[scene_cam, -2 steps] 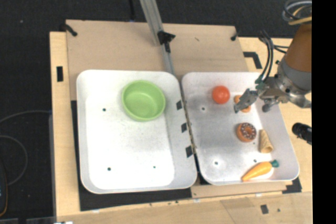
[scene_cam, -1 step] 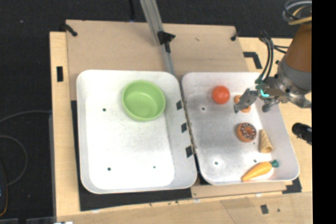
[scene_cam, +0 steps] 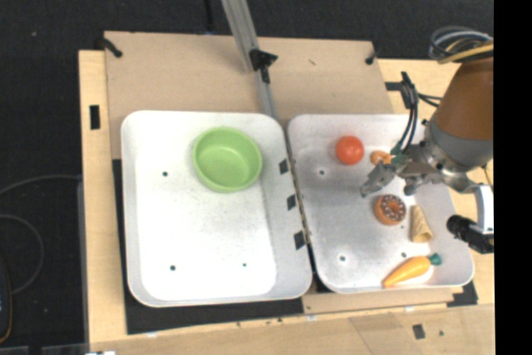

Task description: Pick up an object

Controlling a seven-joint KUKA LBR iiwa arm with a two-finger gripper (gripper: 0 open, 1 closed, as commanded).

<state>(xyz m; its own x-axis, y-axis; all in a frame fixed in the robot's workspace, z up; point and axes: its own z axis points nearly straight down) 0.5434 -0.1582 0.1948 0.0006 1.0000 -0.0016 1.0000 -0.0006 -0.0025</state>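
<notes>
From my station I saw the arm (scene_cam: 465, 108) reaching in from the right edge of the frame, its orange band high at the right and the grey wrist angled down and to the left over the right-hand bin (scene_cam: 332, 262). The gripper (scene_cam: 389, 179) hung low over the middle of that bin, its dark fingers pointing down-left and looking spread apart, with nothing pinched between them.

Just below the gripper lay a small round doughnut (scene_cam: 389, 209) with a dark, speckled top, close to the fingertips, though I could not tell whether they touched it. To its right lay a tan cone (scene_cam: 420, 224), tilted, and further down, near the lower right corner of the bin, a carrot (scene_cam: 407, 270) with a green tip. An orange ball (scene_cam: 350, 150) sat in the upper part of the bin, left of the gripper and apart from it.

The left-hand bin (scene_cam: 166, 262) held a green bowl (scene_cam: 227, 160), upright, in its upper middle. Both bins rested side by side on the desk (scene_cam: 316, 87).
</notes>
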